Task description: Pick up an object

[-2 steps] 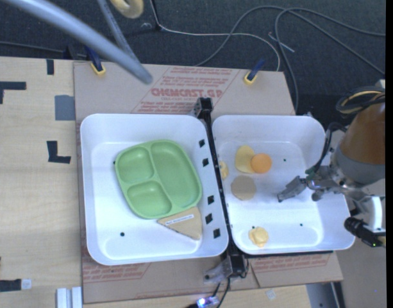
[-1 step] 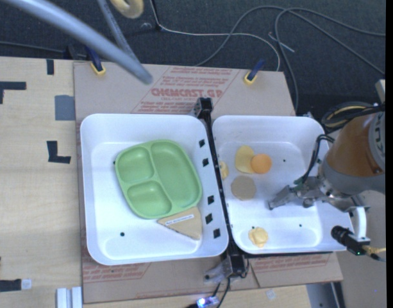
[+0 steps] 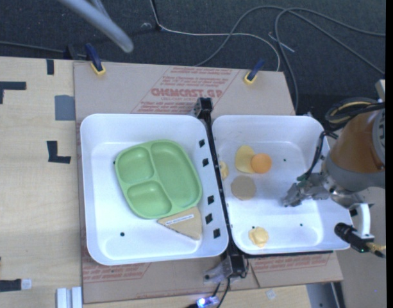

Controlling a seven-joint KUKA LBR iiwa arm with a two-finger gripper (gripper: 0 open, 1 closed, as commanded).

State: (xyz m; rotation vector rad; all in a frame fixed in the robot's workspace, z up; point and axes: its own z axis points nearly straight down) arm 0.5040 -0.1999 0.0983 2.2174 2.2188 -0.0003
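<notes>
Camera view shows the fingers point(image 3: 293, 197) low in the right bin point(image 3: 292, 128), whether spread or pressed together I cannot tell, with the orange ball point(image 3: 261, 163) near them, further toward the green plate point(image 3: 159, 178).

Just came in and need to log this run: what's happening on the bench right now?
A grey arm with an orange band reaches from the right into the right bin. Its end effector sits low over bare bin floor, with nothing visibly held. An orange ball, a tan disc and a small yellow piece lie apart from it. The left bin holds a green divided plate and a tan wedge.
</notes>
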